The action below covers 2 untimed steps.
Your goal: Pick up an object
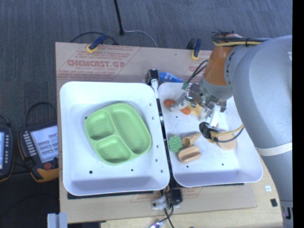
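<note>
Over the right bin's (247, 172) far edge, reaching in from the right: arm (266, 94), with gripper (203, 103) low among small toys, open or closed impossible to tell. Filling the left bin (71, 175): green plate (118, 132), broad and probably stiff, poor to pinch. Toward the right bin's front-left corner, tan roll (189, 154) — likely light, firm, slightly slick; best taken across its short width. Just beside it, green knob (175, 143); near the gripper, orange bit (169, 102) — small, apt to skid.

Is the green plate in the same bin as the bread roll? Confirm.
No. The green plate lies in the left bin, while the bread roll lies in the right bin.
</note>
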Each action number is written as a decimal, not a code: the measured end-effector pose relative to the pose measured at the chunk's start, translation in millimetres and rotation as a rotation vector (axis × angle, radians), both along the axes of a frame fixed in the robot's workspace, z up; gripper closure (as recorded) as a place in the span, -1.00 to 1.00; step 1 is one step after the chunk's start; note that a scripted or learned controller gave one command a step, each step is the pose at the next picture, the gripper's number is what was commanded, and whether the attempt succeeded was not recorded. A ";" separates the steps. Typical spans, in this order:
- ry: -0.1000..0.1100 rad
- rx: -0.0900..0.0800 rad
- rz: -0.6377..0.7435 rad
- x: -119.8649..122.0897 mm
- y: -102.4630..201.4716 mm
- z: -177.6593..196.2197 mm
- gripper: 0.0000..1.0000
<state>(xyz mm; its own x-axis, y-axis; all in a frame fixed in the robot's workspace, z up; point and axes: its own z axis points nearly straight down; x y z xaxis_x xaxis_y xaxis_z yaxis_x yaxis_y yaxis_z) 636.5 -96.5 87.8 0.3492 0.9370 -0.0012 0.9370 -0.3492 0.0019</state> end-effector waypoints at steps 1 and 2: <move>-0.007 -0.005 0.001 1.7 -1.3 12.0 1.00; -0.006 -0.005 0.001 1.5 -1.4 11.7 -1.00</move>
